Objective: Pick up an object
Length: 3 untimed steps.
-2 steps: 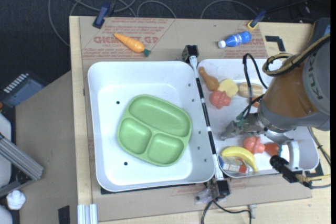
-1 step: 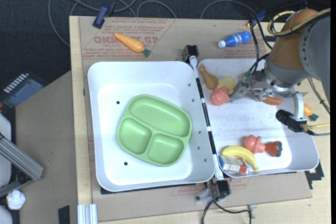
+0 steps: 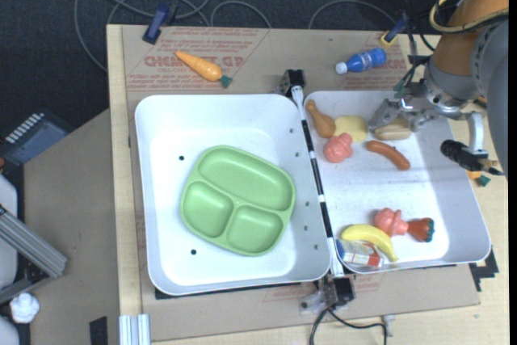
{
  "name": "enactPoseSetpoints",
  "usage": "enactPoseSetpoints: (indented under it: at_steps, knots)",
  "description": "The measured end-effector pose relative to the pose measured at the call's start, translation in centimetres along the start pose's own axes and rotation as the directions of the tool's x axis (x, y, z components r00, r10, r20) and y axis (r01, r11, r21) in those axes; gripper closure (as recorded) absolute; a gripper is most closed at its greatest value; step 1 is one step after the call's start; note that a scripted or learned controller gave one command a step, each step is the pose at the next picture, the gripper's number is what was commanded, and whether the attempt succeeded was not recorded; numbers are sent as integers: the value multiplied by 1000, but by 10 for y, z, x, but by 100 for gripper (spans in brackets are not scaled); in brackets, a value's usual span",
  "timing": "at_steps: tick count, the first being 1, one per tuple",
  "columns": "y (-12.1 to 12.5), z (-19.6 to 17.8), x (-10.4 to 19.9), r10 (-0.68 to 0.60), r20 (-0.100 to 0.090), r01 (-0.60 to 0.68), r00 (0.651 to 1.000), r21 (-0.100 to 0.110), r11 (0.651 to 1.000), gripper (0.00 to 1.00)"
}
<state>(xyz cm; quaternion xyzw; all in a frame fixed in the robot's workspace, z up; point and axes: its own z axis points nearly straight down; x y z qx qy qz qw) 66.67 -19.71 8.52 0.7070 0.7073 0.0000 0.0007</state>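
Note:
My gripper [image 3: 397,119] is down in the far part of the right bin [image 3: 452,198], and its fingers stand open on either side of a tan bread-like piece [image 3: 393,131] that lies on the bin floor. Close by on the left are a pale yellow item [image 3: 351,125], a brown drumstick [image 3: 321,119] and a pink toy [image 3: 338,147]. An orange sausage [image 3: 388,154] lies just in front of the gripper.
At the right bin's near end lie a banana [image 3: 368,239], a small can [image 3: 359,257], a pink figure [image 3: 389,220] and a red fruit [image 3: 420,229]. The left bin [image 3: 161,141] holds a green divided plate [image 3: 237,199]. A carrot [image 3: 202,66] and a blue bottle [image 3: 362,61] lie on the bench beyond.

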Motion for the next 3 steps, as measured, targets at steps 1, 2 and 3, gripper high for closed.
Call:
enactPoseSetpoints:
  at_steps: [1, 2, 3]
  knots:
    - [1, -11, 1, -2, 3, 2, 1000, -5, 1000, 100]
    - [-13, -77, 70, -2, -2, 2, 1000, 0, 1000, 100]
    - [-42, -102, 123, -1, -2, 1, 1000, 3, 1000, 100]
